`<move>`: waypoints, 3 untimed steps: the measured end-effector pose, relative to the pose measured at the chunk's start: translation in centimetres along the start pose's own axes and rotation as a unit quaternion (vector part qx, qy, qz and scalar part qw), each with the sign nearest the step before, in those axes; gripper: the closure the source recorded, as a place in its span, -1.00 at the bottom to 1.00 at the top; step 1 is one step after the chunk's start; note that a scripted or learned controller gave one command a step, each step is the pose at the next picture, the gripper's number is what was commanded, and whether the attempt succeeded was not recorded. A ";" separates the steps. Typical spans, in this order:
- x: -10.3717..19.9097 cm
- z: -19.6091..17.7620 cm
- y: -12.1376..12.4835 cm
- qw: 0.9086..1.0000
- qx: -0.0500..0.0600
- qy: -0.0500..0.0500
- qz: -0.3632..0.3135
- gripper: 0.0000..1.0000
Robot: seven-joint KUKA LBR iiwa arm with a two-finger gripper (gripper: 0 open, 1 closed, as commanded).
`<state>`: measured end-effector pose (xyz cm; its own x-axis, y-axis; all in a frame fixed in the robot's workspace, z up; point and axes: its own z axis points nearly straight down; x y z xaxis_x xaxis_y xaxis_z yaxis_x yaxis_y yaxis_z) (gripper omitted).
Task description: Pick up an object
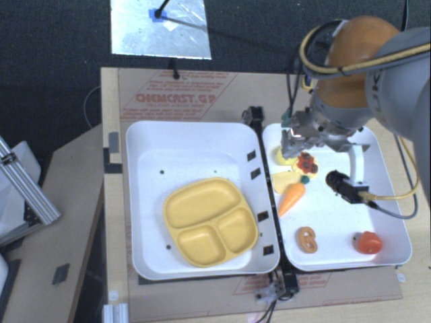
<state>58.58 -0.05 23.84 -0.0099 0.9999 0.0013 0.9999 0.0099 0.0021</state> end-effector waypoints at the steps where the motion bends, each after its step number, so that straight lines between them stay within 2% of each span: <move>1: 5.0 -0.1 1.4 1.000 0.000 0.000 0.000 1.00; 2: 8.8 1.0 3.3 1.000 0.000 0.000 0.000 1.00; 3: 8.6 1.0 3.2 1.000 0.000 -0.001 0.002 -1.00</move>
